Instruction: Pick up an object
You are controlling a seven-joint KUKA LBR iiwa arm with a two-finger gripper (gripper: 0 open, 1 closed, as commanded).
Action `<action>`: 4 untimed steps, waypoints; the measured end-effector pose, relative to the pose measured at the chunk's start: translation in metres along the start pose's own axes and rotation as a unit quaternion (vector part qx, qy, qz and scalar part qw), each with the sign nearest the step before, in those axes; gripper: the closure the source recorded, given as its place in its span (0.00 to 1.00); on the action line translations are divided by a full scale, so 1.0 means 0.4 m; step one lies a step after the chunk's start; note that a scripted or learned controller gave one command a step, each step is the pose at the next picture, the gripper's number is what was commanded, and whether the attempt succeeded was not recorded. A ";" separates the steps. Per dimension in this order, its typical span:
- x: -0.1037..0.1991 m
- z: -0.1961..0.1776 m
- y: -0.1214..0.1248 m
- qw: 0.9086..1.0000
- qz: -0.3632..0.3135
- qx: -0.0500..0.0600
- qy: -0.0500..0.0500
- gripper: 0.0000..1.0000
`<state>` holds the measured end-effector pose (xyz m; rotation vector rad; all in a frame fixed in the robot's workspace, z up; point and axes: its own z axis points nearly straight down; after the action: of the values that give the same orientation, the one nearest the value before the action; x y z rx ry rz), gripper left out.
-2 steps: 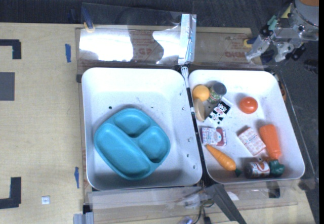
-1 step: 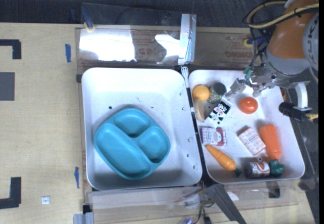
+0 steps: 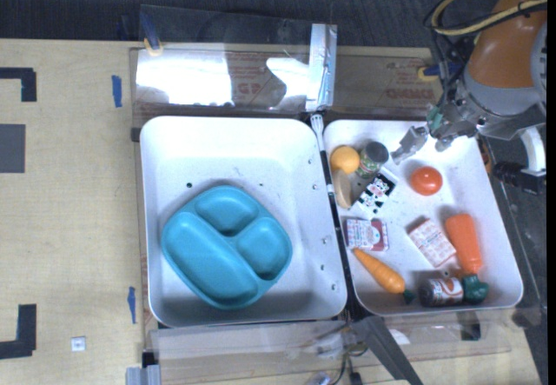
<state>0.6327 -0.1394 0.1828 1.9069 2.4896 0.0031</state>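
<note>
From my remote station I am looking first at the left side of the frame, where the left bin [image 3: 165, 149] is sitting. A blue divided plate [image 3: 228, 244] with three compartments is lying in its lower middle part, tilted a little.

Moving to the right, I am seeing the right bin [image 3: 504, 227], which is holding many small things. Near its upper left corner a yellow lemon-like fruit [image 3: 345, 158] is lying, and just beside it on the right a small dark jar [image 3: 373, 155] is standing or leaning. Below the jar a black-and-white patterned card [image 3: 376, 192] is resting. Lower, a pink-and-white packet [image 3: 367, 234] is lying, and below it an orange carrot [image 3: 379, 270] is pointing toward the lower right. A dark bottle with a red label [image 3: 443, 290] is lying at the bottom edge. Above it a small white-and-red box [image 3: 432, 242] is sitting, and a larger orange carrot-shaped toy [image 3: 466, 242] is lying beside it on the right. A red tomato [image 3: 426, 180] is resting in the upper middle part.

The gripper [image 3: 427, 138] is hanging in the upper right of the frame, over the bin's top edge. The tomato is lying just below it and apart from it. Nothing is showing between the fingers; whether the jaws are apart or together I cannot tell.
</note>
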 end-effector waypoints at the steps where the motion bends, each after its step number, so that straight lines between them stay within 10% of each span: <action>1: -0.078 0.238 -0.039 1.000 -0.012 0.000 0.000 0.00; 2: -0.134 0.238 -0.221 0.995 -0.104 0.000 0.003 0.00; 3: -0.060 0.241 -0.031 0.999 -0.040 -0.001 0.001 0.00; 4: -0.067 0.208 -0.028 0.999 -0.039 -0.004 -0.003 1.00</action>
<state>0.6295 -0.1685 0.0998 1.8028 2.5540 0.0086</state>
